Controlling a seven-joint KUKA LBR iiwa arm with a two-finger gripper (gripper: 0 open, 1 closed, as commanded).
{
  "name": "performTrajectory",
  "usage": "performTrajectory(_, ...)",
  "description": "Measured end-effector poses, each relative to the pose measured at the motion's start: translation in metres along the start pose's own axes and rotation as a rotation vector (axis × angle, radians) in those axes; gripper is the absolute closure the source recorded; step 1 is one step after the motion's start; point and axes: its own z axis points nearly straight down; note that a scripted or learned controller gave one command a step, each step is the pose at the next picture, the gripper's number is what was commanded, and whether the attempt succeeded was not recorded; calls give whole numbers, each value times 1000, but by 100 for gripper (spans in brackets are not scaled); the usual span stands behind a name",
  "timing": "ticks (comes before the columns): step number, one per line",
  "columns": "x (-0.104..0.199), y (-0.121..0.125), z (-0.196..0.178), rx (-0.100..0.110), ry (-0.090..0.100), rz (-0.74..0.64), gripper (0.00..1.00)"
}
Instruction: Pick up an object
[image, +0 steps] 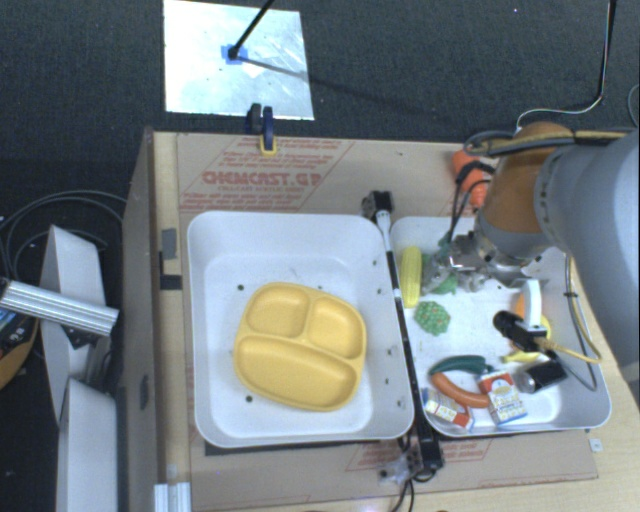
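Camera view: a cardboard-topped counter (270, 170) is seen over dark carpet. Two white bins are carried; a yellow divided plate (299, 345) lies mid-left bin (215, 300). The claw (455, 262) is lowered at the right bin's (590, 395) far edge beside a corn cob (410, 276).

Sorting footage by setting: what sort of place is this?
Likely a robotics lab test bench: a robot arm reaches over two white bins, one holding a yellow divided plate, the other toy food such as a corn cob.
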Motion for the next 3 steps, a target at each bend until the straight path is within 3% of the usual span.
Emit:
performTrajectory(1, -1, 36, 4, 37, 16, 8, 0)
performTrajectory(2, -1, 36, -6, 36, 16, 4, 100)
performTrajectory(3, 48, -39, -102, -13, 13, -5, 100)
